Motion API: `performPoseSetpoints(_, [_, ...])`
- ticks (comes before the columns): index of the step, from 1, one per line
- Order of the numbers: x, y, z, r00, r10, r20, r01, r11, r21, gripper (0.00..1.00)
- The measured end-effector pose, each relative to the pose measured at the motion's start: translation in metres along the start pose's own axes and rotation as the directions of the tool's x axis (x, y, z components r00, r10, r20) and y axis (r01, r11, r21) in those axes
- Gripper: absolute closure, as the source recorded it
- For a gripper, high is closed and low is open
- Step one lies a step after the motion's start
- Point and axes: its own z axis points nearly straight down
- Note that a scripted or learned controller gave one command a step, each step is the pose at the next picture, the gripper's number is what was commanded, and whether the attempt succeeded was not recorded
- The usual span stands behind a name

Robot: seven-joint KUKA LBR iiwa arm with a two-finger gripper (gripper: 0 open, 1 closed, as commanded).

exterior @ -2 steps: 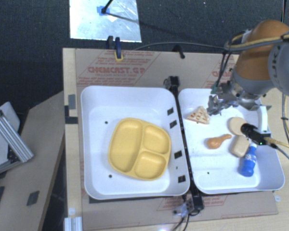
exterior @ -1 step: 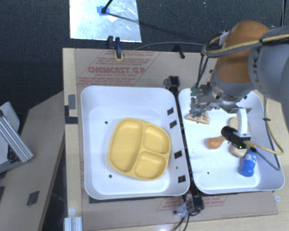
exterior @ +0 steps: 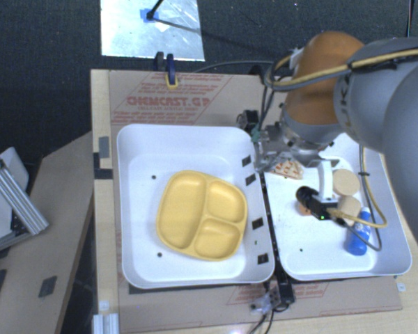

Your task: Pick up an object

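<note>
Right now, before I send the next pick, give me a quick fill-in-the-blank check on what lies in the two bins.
1. The divided plate in the left-hand bin of the view is coloured ___.
2. That plate has ___ compartments.
3. The blue object lies in the second bin, on the view's ___.

Missing words: yellow; three; right.

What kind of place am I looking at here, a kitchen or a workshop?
Probably a robotics test lab, not a kitchen: a grey robot arm reaches over a white bin of small items, a second bin holds a yellow plate, all on a cardboard-covered bench.
</note>
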Motion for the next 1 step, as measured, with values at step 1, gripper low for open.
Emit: performPoseSetpoints(1, [0.0599, -0.0204, -0.0105, 1.000, -0.001, -0.001, 0.001, 1.000, 0.000, 1.00])
